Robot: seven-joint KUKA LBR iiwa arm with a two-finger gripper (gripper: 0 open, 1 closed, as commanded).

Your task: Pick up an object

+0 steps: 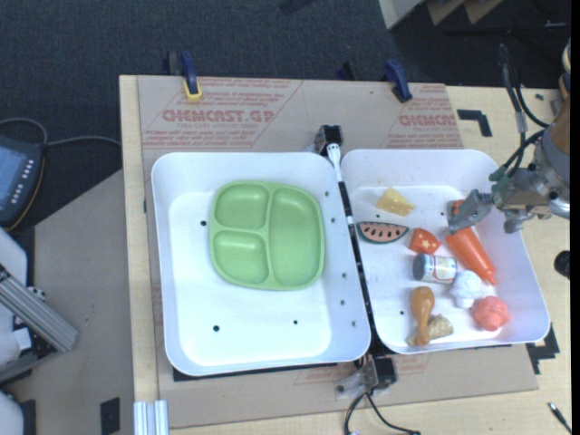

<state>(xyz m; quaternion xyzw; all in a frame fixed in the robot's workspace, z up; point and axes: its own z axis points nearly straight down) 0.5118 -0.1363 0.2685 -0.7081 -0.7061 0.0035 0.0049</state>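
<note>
Camera view looks down on a bench (272,107) topped with brown printed board, dark carpet (181,16) beyond it at the frame's top. At the lower edge, cables (372,397) trail off the bench front. Nearest in the right bin (517,270) lie a drumstick (422,311), a pink lump (490,313) and a white piece (468,285); above them a small can (436,266), a carrot (471,250), a melon slice (381,233) and a cheese wedge (394,203). The left bin (181,315) holds a green tray (268,235). The gripper (471,208) hangs over the right bin's upper right, just above the carrot; I cannot tell how it is set. Blue clamps (188,69) pin the board's far edge.
</note>
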